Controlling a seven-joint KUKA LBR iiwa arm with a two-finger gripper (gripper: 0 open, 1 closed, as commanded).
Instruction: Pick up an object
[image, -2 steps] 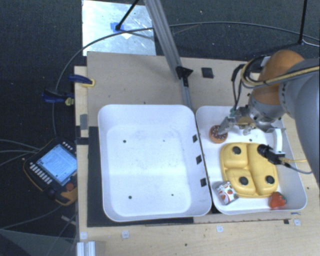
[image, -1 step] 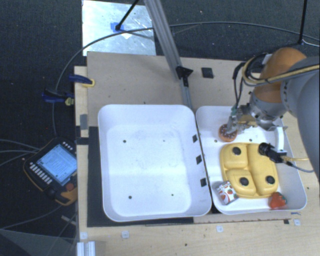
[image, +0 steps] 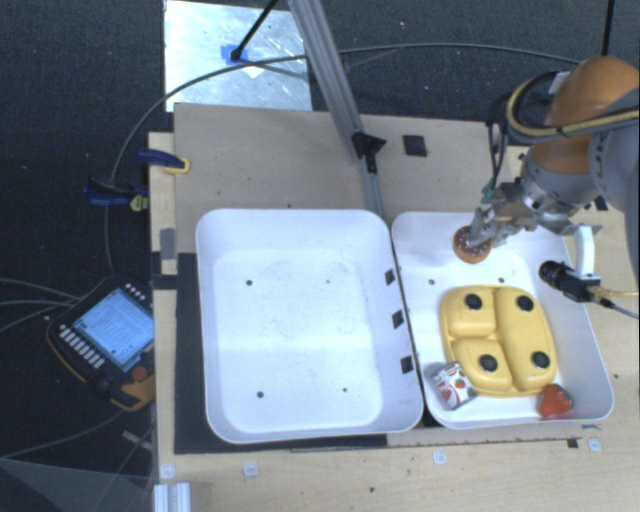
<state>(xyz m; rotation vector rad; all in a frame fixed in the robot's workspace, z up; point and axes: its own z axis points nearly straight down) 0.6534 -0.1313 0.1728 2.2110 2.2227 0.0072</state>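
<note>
At the near edge of the right bin (image: 600, 372) lie a small red-and-white can (image: 451, 385) and a red lump (image: 554, 401), with a big yellow block (image: 500, 338) just behind them. Toward the bin's far edge, the tool (image: 487, 226) is down on a small brown round thing (image: 472, 247), touching it from above. This looks like the grasping step; next it needs a firm pinch and a straight lift. Whether the tool is open or closed, I cannot tell.
</note>
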